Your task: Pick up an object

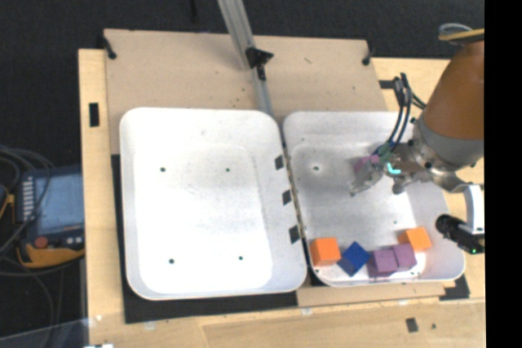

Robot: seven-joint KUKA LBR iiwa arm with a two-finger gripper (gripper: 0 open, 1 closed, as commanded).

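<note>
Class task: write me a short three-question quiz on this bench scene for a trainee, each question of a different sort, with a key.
1. True or false: the blocks lie in the left bin.
2. How many orange blocks are there?
3. The blue block lies against which edge of the right bin? A) far B) near C) left

Key
1. False: they lie in the right bin.
2. Two: one beside the blue block, one by the purple blocks.
3. B. The tool is above that bin's middle.

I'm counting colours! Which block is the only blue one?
The blue block in the right bin, near its front edge. It sits between an orange block and a purple block.
</note>
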